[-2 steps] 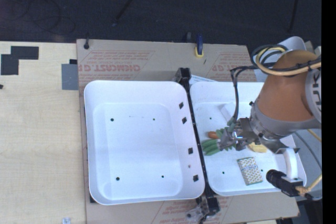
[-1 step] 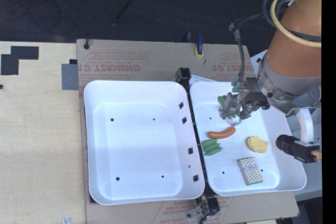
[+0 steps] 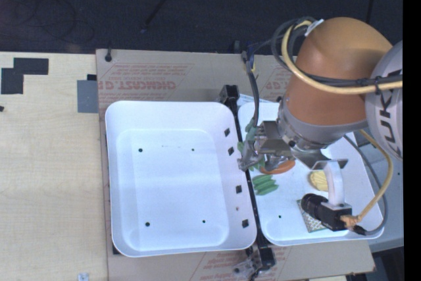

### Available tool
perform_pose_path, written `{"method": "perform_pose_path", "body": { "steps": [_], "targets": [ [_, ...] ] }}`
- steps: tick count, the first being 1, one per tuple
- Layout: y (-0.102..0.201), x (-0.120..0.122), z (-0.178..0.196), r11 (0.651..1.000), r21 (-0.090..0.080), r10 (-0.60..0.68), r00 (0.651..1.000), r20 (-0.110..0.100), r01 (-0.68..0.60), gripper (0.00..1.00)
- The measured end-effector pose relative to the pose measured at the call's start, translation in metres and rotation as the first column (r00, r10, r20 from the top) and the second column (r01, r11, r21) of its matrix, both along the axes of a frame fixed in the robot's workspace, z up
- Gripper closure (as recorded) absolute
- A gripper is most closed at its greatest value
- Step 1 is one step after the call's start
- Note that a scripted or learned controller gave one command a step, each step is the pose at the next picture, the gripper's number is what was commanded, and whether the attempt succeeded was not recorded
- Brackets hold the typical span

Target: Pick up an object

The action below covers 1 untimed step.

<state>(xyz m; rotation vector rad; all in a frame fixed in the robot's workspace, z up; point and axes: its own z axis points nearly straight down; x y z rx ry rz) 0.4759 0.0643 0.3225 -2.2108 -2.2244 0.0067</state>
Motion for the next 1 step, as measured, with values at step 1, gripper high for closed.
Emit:
{"method": "perform_pose_path", "body": {
  "steps": [1],
  "targets": [
    [0.0508, 0.0002, 0.0703, 1.000, 0.002, 0.001, 1.000, 0.010, -0.001, 1.00]
  ]
}}
